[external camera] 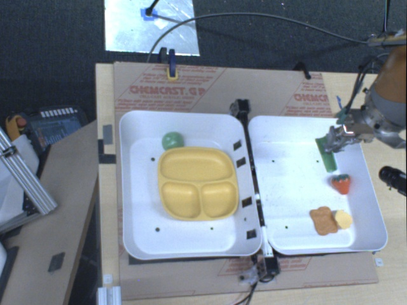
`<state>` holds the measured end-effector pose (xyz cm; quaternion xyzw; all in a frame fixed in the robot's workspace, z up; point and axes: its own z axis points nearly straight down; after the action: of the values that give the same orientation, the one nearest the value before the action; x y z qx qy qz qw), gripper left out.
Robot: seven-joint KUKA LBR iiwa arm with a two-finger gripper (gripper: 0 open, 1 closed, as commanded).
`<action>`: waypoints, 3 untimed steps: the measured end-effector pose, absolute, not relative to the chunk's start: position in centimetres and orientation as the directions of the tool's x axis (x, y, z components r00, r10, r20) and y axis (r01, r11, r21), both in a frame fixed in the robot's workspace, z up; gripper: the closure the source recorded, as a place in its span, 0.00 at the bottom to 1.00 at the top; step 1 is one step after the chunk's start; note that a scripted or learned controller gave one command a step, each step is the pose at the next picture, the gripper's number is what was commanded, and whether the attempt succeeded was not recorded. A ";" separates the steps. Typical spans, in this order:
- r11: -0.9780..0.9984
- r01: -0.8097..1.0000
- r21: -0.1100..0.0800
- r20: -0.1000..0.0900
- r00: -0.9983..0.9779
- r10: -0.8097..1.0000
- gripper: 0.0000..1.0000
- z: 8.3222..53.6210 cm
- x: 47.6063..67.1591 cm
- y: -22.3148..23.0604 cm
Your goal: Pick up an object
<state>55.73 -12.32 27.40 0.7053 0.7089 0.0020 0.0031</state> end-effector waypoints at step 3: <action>0.009 1.000 0.003 0.001 -0.009 1.000 1.00 26.7 60.9 3.1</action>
<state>60.90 3.11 26.69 0.7039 0.7102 0.0015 0.0008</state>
